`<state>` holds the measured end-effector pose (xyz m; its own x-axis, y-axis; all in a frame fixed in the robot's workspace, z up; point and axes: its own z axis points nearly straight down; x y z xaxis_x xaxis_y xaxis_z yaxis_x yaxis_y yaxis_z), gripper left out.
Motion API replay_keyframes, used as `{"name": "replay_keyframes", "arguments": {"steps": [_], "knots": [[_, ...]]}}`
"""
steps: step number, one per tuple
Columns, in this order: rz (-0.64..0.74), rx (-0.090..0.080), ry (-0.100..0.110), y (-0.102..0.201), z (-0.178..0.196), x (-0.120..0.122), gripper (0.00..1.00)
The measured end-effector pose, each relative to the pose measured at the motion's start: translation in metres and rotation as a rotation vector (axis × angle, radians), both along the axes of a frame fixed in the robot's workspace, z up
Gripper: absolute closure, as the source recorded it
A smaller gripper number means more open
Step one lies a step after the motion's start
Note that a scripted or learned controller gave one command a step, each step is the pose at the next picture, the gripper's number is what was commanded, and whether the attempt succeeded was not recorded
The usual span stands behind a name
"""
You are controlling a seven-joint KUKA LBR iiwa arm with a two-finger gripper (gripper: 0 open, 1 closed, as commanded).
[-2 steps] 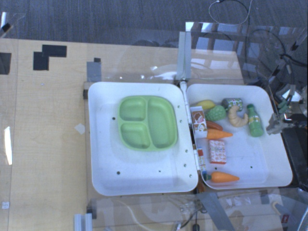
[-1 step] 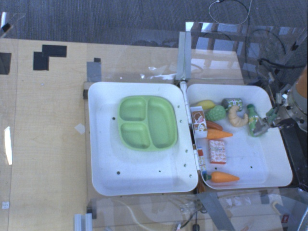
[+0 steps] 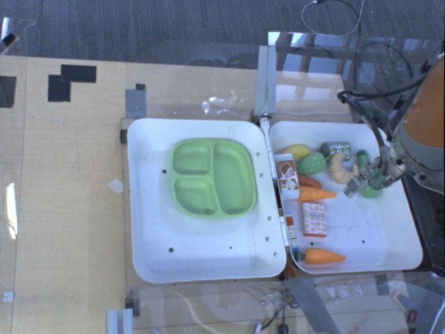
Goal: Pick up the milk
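Stood on a pale wooden surface (image 3: 69, 207): two white bins side by side; left bin (image 3: 149, 256) bearing a green divided plate (image 3: 212, 177); right bin (image 3: 403, 245) crowded with toy food. Lay flat along the right bin's left wall: milk carton (image 3: 286, 176), white with a red label, untouched; just beside it an orange carrot (image 3: 316, 194), below that a small red-and-white packet (image 3: 314, 220), another carrot (image 3: 323, 257) near the front rim. Hovered at the right bin's far right side, well apart from the milk: pincer (image 3: 367, 179), close to a green toy (image 3: 372, 190); whether spread or pressed together, impossible to tell.
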<state>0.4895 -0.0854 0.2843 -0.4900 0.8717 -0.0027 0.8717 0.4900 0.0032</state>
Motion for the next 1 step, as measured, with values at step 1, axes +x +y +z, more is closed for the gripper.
{"name": "replay_keyframes", "arguments": {"steps": [1], "knots": [[0.132, 0.000, 0.002, 0.0539, -0.0374, 0.0481, 1.00]]}}
